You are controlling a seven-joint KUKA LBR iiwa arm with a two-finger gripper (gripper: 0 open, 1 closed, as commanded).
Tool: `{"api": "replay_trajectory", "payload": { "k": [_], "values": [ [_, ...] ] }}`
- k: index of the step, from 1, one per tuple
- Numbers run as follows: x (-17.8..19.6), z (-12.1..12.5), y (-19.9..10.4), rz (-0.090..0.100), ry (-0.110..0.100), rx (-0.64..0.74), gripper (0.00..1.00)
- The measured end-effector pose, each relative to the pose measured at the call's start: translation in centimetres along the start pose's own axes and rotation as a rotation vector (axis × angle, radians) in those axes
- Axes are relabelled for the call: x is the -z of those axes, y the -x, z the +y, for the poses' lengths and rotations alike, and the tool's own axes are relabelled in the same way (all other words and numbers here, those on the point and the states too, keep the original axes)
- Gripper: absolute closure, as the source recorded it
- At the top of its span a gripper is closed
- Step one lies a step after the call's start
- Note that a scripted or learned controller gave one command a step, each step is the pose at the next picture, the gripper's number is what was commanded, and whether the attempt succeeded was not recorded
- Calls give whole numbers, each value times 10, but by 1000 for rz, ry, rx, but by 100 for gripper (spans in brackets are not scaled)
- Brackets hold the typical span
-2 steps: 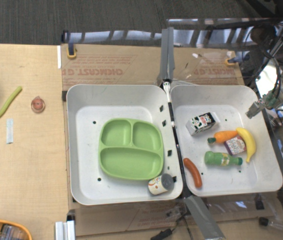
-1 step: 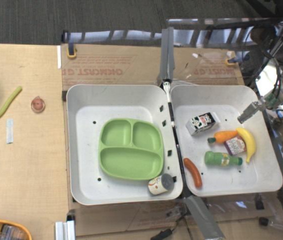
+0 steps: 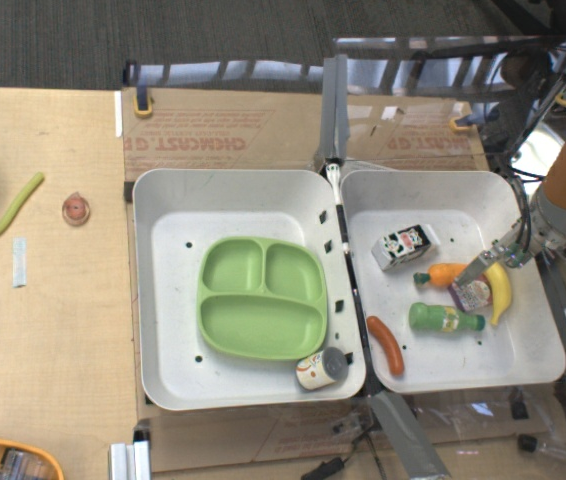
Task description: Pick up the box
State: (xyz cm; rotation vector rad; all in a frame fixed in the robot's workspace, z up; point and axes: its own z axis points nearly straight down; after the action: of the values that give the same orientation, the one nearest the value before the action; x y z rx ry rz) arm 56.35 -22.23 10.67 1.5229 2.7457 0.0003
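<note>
Two white bins sit side by side on the counter (image 3: 53,368). The left bin (image 3: 163,298) holds a green plate (image 3: 263,298) with three sections, lying flat near the middle. Against the plate's lower right corner lies a small cup (image 3: 319,369) on its side, white with a grey lid, close to the bin's front wall.

The right bin (image 3: 533,353) holds the rest. The box (image 3: 404,245) — small, white with black print — lies in the upper left part, tilted a little, apart from everything else. Just below and to its right is a carrot (image 3: 442,275), orange with a green end. Below the carrot lies a green bottle (image 3: 446,318) on its side, and a banana (image 3: 501,290) curves down along the bottle's right end. A red sausage (image 3: 386,345) lies at a slant near the bin's lower left, well apart from the box.

The arm comes in from the right, orange band at the edge of the picture. The tool (image 3: 479,271) is low in the right bin, among the carrot, banana and bottle — right of the box and apart from it. How far it is open cannot be told; a small purplish thing (image 3: 471,294) lies just below its tip, too blurred to name, and whether the tool touches it cannot be told.

On the counter left of the bins lie a green bean (image 3: 3,218), a pink round thing (image 3: 76,208) and a pale strip (image 3: 19,263).
</note>
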Motion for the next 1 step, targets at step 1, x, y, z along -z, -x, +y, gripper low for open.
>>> {"api": "replay_trajectory", "payload": {
  "k": [1],
  "values": [
    [-16, -18, -29, 2, -2, -192, 0]
  ]
}}
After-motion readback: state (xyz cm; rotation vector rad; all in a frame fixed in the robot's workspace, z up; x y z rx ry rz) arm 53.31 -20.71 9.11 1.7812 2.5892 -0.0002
